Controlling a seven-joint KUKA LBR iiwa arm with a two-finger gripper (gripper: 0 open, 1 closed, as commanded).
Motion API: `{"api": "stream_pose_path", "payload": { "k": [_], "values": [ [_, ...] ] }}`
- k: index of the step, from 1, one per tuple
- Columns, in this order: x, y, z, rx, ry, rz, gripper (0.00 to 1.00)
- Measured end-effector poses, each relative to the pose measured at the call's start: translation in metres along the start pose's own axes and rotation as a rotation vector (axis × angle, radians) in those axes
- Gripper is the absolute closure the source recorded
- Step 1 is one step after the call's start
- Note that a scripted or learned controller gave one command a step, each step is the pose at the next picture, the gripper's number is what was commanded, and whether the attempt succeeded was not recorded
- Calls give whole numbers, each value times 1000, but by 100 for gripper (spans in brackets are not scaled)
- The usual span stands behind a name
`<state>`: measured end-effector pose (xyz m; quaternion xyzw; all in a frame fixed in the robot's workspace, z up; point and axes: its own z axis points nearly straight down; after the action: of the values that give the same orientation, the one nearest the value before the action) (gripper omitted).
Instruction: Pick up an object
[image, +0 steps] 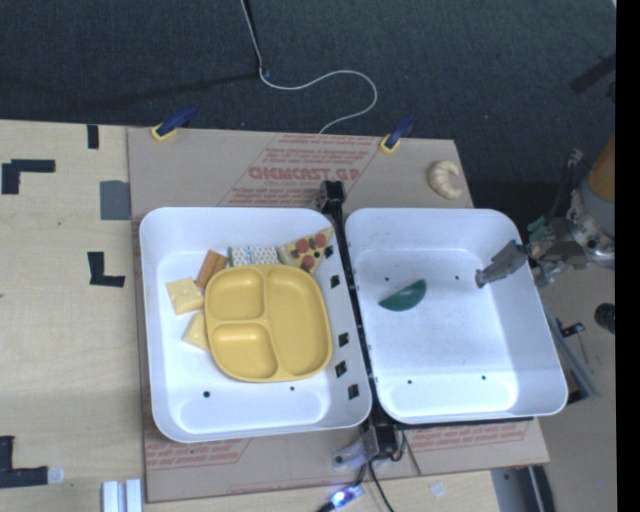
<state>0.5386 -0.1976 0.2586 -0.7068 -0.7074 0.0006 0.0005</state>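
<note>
While jaws (492, 272) — state unclear — hover, flat teal crescent (403, 295) lies on smooth bin (470, 395).

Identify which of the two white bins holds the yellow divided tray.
The left bin holds the yellow divided tray, among several small flat pieces. The right bin holds a dark green piece instead.

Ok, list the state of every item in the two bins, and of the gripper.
Yellow divided plate: upright in the left bin, lying on some flat pieces.
Tan flat pieces: partly tucked under the plate's left edge.
Green object: lying loose in the right bin.
Gripper: over the right bin's right edge, apart from the green object.
</note>
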Motion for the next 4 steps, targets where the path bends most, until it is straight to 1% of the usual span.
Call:
{"api": "stream_pose_path", "payload": {
  "k": [1, 2, 3, 4],
  "values": [
    [9, -1, 47, 3, 1, 0, 0],
    [7, -4, 111, 5, 1, 0, 0],
    [7, -5, 175, 2, 0, 0, 0],
    [7, -4, 173, -2, 0, 1, 0]
  ]
}}
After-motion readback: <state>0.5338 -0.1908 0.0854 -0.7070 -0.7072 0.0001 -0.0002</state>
